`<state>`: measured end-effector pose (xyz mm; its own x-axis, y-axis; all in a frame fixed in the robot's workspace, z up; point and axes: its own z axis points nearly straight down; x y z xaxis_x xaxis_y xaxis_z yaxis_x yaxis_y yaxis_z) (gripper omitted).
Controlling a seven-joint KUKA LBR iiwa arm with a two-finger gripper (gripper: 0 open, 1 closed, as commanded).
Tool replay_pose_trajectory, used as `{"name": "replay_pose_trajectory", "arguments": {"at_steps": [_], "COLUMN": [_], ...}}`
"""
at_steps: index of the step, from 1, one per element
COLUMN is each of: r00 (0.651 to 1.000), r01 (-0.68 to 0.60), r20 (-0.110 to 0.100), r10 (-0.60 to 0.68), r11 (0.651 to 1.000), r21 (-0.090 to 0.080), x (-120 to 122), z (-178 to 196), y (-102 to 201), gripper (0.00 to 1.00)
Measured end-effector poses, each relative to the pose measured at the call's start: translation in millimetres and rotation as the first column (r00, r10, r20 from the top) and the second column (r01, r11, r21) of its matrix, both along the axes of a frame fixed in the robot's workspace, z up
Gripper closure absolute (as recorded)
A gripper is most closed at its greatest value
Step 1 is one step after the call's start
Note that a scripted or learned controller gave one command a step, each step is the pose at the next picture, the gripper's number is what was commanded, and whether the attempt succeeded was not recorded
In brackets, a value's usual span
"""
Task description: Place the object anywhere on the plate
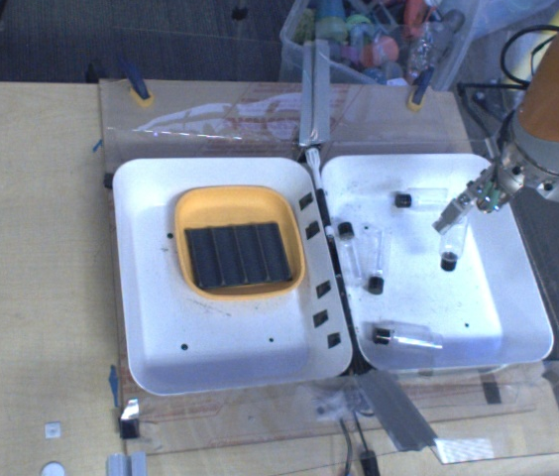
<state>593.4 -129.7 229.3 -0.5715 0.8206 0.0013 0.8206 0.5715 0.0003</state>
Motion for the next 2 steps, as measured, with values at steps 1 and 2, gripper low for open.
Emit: {"name": "replay_pose_trajectory", "arguments": {"at_steps": [1, 2], "r00": [0.965, 0.872], "r01": [-0.262, -0.489], "r20": [0.000, 0.002], "r10": [0.262, 0.489], "r11": [0.965, 0.872], "r21": [0.001, -0.001], "x": [-41, -74], "z": [-29, -19], "y": [-13, -47], "gripper": [1.00, 1.00]}}
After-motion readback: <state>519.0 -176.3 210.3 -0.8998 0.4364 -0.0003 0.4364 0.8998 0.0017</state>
